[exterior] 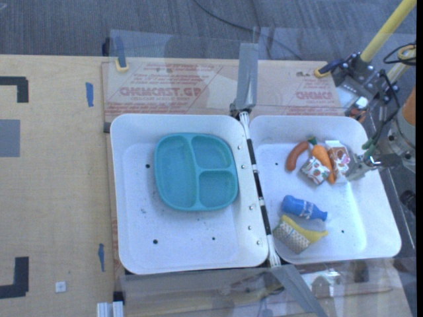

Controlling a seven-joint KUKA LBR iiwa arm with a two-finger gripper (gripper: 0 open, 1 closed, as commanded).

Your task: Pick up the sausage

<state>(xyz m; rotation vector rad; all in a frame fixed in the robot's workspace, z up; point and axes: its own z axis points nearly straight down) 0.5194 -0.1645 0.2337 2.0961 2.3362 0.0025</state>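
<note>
Two white bins sit side by side before you: the left bin (132, 243) carries a teal divided plate (196, 171), the right bin (370, 236) holds the clutter. Your sausage (297, 155) lies tilted near that bin's back wall, just left of a carrot (323, 158) and a small printed carton (315, 170). The gripper (362, 166) hangs at the right side of the bin, beside the cartons; you cannot tell its state from here. Nearer the front lie a blue bottle (304, 209) and a banana (307, 229).
</note>
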